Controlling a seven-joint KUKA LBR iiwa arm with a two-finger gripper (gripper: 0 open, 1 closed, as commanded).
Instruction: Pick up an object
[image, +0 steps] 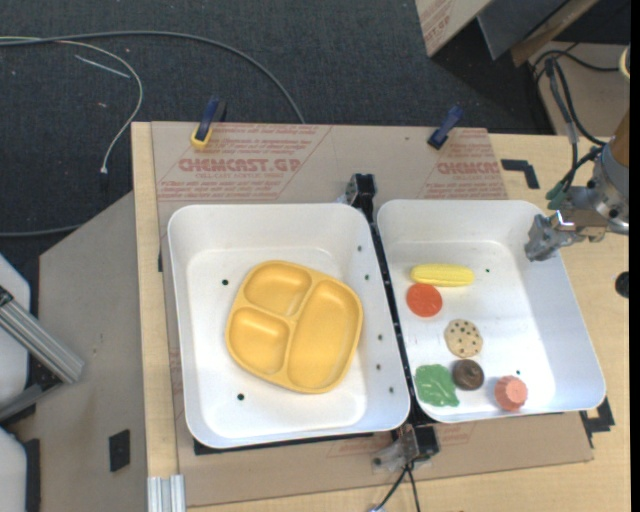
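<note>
camera view, task status: nothing lifted yet; the whole pick is left to do. right bin (560, 300) holds a yellow piece (442, 275), red disc (424, 300), cookie (463, 338), green piece (436, 384), brown piece (468, 375) and pink piece (511, 392), all lying loose. left bin (200, 260) holds a yellow tray (294, 325). pincer (545, 238): at the right bin's far right rim, apart from every item; grip state cannot be told. arm enters from the right.

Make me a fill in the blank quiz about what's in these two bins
1. The yellow divided plate lies in the ____ bin.
2. The plate has ____ compartments.
3. The pincer hovers over the right bin's ____ corner.
4. The red tomato sits just below the ____.

Missing words: left; three; top right; yellow corn
</note>
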